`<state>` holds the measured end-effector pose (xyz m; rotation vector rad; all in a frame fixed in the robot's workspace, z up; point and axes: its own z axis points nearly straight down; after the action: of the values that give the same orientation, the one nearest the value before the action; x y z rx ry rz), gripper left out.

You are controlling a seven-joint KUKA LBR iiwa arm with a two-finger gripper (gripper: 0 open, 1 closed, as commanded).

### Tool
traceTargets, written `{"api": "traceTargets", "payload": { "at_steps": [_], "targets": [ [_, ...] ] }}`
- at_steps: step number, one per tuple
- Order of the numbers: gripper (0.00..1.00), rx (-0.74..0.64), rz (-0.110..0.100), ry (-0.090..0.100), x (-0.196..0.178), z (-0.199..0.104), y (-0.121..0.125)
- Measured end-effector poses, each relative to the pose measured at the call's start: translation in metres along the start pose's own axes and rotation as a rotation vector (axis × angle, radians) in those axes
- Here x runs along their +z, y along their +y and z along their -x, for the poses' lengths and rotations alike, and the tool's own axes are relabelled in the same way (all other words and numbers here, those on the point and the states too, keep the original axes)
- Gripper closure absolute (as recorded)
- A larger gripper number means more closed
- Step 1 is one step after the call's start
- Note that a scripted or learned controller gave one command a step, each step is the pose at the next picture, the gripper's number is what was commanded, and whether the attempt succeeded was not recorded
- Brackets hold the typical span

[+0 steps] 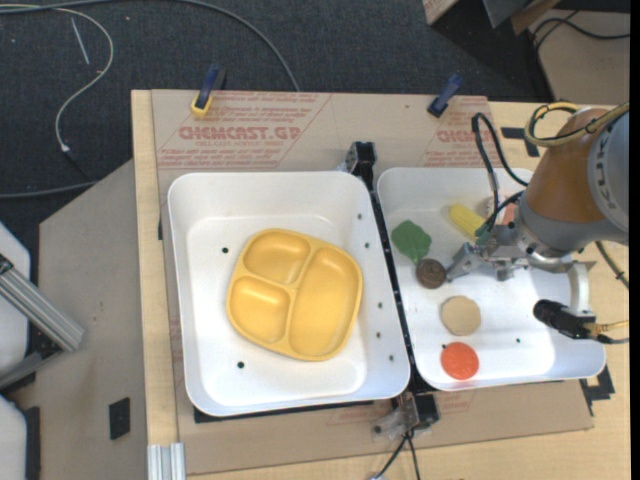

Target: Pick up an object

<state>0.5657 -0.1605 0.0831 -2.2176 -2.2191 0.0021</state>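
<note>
The right bin (520, 353) holds several small objects. A green piece (410, 238) lies near its left wall, with a small brown ball (430, 272) just below it. A yellow piece (465, 219) lies further back, partly behind the arm. A tan disc (461, 315) sits mid-bin and an orange-red round piece (460, 360) lies near the front wall. My gripper (464, 260) reaches in low from the right, its tip just right of the brown ball and above the tan disc. I see nothing held in it.
The left bin (200, 268) holds a yellow divided plate (295, 293). The arm's grey wrist and orange band (565, 193) hang over the right bin's back right part, with black cables beside them. Blue clamps (207, 90) pin the cardboard base at the back.
</note>
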Motion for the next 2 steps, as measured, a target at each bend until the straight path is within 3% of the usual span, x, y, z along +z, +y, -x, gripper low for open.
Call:
{"api": "traceTargets", "payload": {
  "at_steps": [1,2],
  "targets": [
    [1.00,0.000,0.004,-0.001,-0.013,0.000,0.001],
    [1.00,0.001,0.007,-0.003,-0.059,0.008,-0.001]
  ]
}}
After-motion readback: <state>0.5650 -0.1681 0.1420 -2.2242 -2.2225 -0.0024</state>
